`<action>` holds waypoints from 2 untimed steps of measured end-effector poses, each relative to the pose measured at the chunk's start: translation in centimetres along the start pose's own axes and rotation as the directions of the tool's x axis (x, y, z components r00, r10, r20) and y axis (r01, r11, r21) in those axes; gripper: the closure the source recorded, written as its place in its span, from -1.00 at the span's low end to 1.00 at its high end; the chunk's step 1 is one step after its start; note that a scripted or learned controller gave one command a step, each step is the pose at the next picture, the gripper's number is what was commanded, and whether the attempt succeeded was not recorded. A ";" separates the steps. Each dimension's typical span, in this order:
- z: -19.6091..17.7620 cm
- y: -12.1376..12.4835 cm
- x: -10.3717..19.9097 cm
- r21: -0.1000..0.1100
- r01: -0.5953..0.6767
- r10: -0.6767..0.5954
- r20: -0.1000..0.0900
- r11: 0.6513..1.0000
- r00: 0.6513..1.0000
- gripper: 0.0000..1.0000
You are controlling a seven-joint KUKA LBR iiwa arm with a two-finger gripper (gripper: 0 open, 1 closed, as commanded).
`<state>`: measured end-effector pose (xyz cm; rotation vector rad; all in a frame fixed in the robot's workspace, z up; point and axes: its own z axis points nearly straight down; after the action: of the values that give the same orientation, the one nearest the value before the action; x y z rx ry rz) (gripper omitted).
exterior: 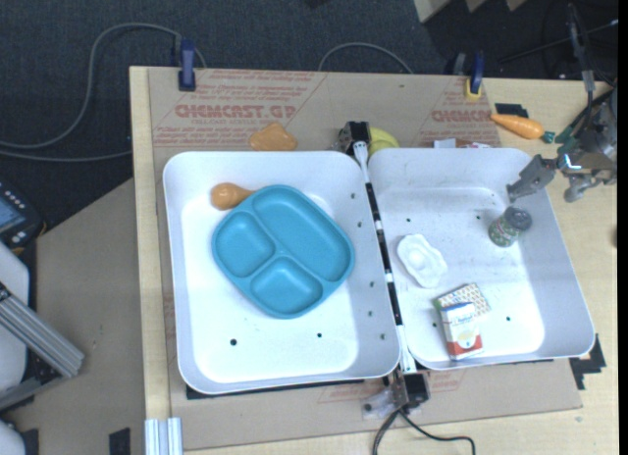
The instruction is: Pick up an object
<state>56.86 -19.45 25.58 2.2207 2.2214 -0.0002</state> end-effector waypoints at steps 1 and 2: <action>14.2 3.3 -2.8 0.011 0.000 0.000 -0.005 1.000 1.000 -1.00; 17.2 5.8 -2.0 0.000 0.005 -0.005 -0.008 1.000 1.000 -1.00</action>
<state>62.65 -21.42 8.34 2.2189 2.2311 0.0091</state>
